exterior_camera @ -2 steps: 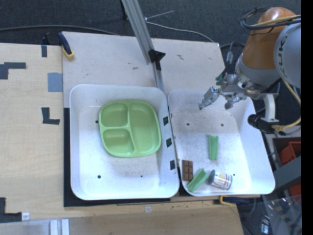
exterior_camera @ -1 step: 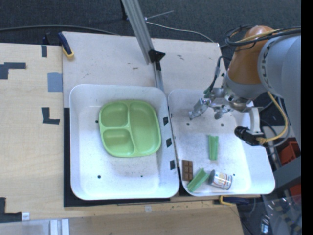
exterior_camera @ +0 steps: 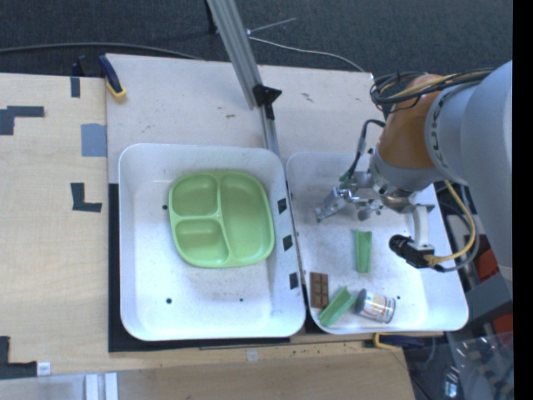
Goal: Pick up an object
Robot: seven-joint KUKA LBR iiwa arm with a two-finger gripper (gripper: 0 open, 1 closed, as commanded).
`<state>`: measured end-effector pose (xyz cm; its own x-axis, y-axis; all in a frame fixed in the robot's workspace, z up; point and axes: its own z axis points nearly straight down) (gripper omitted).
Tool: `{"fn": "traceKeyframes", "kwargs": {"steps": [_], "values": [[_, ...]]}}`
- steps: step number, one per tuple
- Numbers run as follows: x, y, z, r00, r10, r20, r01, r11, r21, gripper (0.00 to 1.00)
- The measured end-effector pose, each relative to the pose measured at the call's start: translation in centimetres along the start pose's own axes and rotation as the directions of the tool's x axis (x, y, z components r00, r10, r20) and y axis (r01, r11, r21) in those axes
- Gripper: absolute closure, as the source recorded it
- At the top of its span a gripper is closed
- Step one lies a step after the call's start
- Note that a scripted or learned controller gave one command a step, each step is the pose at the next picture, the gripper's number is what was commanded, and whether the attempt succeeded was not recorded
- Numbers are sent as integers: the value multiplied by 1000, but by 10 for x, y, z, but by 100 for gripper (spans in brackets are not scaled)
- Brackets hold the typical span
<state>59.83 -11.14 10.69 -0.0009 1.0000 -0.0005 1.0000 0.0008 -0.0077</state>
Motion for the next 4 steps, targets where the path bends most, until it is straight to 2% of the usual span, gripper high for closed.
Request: {"fn": "traceKeyframes", "kwargs": {"steps": [1, 2, 3, 4], "values": [[1, 1, -13, 1000, -2, -1, 2, 1000, -4, 100], [-2, -4, -58, 1000, 0, 0, 0, 1000, -11, 100], [-9, 3, -106, 1000, 0, 1, 0, 1000, -12, 100], [-8, 3, -126, 1000, -1, -1, 1, 1000, -9, 100]]}}
